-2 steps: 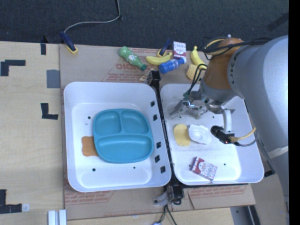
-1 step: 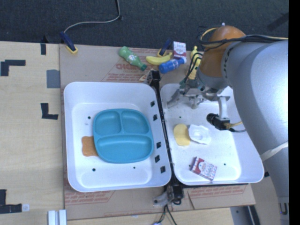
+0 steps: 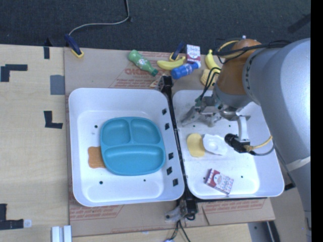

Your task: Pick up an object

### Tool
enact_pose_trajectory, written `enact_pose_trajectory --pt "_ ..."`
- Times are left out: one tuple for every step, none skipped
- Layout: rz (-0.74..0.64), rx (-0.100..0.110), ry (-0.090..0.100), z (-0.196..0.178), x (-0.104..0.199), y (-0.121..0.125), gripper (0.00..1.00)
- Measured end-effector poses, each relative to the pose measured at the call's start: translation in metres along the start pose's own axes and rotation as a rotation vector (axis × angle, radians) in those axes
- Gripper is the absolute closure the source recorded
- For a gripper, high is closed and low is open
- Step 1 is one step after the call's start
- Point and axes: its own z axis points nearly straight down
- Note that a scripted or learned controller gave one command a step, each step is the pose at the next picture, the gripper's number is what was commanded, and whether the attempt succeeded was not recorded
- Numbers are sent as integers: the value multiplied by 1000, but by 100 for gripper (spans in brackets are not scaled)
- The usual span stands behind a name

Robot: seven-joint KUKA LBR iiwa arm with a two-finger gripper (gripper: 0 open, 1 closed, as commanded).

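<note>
Pincer [image 3: 194,116] over right bin [image 3: 262,185], fingers apart, gripping nothing, yellow piece [image 3: 195,144] just below

right bin [image 3: 262,183]: yellow piece [image 3: 195,144], white object [image 3: 213,143] and red-and-white packet [image 3: 219,181] crowd the middle; floor near its right wall open. blue plate [image 3: 132,145] fills left bin [image 3: 81,135].

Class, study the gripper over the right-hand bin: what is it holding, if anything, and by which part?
Nothing is visibly held. The gripper hovers over the right white bin, above the round yellow object; whether its jaws are open cannot be told.
</note>
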Motion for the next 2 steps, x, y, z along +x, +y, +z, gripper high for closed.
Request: enact_pose_trajectory --pt "-3 -1 1 1 -7 36 0" --pt "-1 0 0 0 -3 -14 0"
